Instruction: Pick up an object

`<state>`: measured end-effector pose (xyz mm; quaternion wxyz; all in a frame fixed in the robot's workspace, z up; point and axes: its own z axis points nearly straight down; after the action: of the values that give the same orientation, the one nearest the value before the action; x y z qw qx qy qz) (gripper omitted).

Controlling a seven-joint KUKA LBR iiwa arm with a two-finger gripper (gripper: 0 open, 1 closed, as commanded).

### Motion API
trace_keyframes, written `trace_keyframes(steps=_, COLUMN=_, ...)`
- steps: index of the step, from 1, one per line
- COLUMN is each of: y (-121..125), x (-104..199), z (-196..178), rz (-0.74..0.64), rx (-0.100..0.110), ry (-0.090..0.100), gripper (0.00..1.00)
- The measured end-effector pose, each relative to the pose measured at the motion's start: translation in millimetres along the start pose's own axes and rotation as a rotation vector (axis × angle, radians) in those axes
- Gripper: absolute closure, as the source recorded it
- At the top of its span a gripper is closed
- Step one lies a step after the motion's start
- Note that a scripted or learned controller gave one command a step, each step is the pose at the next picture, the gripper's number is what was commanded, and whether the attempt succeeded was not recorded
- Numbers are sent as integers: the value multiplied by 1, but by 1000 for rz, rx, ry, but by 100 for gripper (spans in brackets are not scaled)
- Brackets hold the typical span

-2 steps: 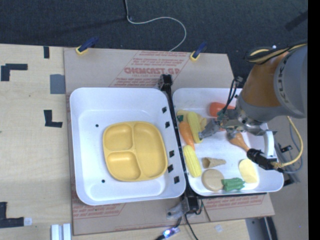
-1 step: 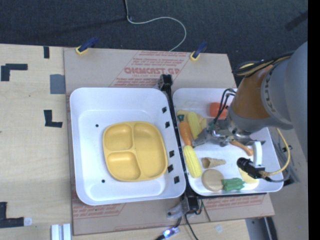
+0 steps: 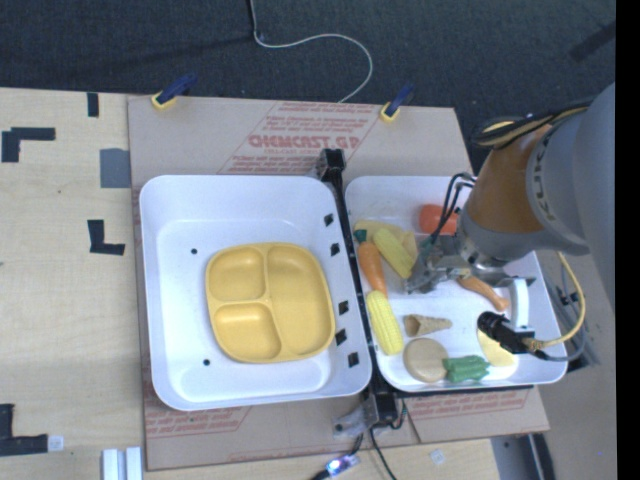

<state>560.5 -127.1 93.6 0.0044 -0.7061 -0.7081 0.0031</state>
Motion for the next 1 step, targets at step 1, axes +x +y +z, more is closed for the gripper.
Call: trace_keyframes(steps=1, y=-6, x=9, z=-49, rz=1, rx=-9, ry=-1, gripper=100)
